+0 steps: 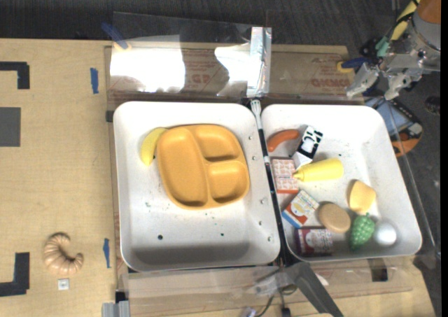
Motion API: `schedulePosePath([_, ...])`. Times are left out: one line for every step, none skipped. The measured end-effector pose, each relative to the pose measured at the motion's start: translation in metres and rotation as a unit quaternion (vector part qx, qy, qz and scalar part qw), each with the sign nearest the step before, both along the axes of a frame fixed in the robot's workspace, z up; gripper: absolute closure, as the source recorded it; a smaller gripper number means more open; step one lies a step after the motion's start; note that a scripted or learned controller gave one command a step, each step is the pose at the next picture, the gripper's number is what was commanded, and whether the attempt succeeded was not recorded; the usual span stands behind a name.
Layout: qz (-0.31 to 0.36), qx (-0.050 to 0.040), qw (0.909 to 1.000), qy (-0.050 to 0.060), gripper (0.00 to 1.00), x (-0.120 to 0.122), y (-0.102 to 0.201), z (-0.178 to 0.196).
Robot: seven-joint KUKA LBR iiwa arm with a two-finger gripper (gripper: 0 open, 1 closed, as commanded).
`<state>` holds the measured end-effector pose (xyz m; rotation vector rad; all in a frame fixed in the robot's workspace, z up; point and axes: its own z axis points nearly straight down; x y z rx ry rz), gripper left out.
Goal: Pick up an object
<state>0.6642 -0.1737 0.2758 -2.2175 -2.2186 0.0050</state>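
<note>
My gripper hangs beyond the far right corner of the right bin, above the bench and outside the bin, with nothing seen in it. The right bin holds several toy foods. Among them are a yellow cone-shaped piece, a red-orange sausage, a black-and-white box, a yellow wedge, a brown bun, a green bumpy piece, a silver ball and a dark red can.
The left bin carries an orange divided plate with a yellow banana tucked under its left edge. A toy croissant lies on the wooden bench at the lower left. A clear plastic sheet stands behind the bins.
</note>
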Motion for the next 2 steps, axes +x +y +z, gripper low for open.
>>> schedulePosePath([-0.080, 0.0001, 0.9968, 0.004, 0.00, -0.051, -0.005, -0.129])
schedulePosePath([-0.046, -0.0076, 0.9988, -0.015, 0.00, -0.079, 0.045, -0.164])
